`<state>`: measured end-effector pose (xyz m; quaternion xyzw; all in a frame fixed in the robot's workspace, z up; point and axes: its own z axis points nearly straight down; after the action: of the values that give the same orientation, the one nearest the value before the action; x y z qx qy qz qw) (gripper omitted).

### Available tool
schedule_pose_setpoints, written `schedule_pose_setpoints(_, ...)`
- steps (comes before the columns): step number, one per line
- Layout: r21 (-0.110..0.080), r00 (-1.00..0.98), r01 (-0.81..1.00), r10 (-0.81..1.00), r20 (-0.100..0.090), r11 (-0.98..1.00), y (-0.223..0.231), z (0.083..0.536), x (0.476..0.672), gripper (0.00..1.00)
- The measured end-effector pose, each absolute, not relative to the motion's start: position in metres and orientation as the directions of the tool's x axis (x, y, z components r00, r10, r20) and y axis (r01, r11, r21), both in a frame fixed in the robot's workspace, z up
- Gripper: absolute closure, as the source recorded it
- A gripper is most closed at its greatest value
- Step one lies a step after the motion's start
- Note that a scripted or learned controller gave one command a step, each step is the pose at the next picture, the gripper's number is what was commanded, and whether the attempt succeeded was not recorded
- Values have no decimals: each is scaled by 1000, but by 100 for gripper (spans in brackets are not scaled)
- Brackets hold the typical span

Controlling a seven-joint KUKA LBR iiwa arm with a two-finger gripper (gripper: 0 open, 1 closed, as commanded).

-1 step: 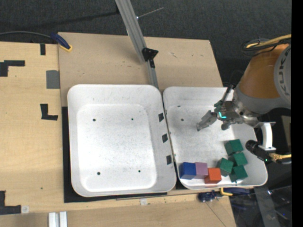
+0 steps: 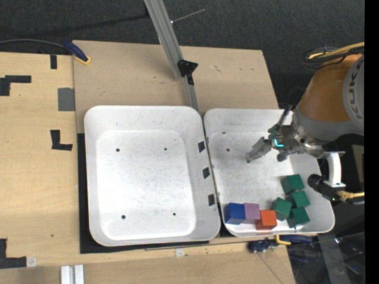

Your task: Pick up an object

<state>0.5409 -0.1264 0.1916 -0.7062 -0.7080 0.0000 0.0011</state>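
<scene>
- The grey arm with the orange band (image 2: pixel 331 96) comes in from the right and hangs over the right shallow white plastic bin (image 2: pixel 237 123), roughly above its middle-right part.
- Its dark two-finger pincer (image 2: pixel 259 152) points left and down toward the bin floor. The grey finger (image 2: pixel 256 151) I can make out looks to be low over bare white plastic, with nothing visibly between the fingers. Honestly I can't tell whether they're spread or closed from this angle.
- All the blocks sit along the near edge and near-right corner of that right bin, well apart from the pincer tip.
- Along the near wall: a blue cube (image 2: pixel 235 212), a pale purple cube (image 2: pixel 251 211) right beside it, then an orange cube (image 2: pixel 267 219) touching the purple one.
- To the right of those, a cluster of dark green blocks (image 2: pixel 293 199) bunched together, one up near the arm's wrist and the others piled lower by the corner.
- The left shallow white plastic bin (image 2: pixel 95 158) sits right next to the other one, their walls touching.
- Both bins rest on the tan wooden desk (image 2: pixel 118 70), which has a slanted silver metal pole (image 2: pixel 166 28) crossing its far side.
</scene>
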Motion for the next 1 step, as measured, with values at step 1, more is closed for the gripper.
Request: schedule_pose_setpoints(1,-6,-1,1000,1000,0,1,-132,134,547,0)
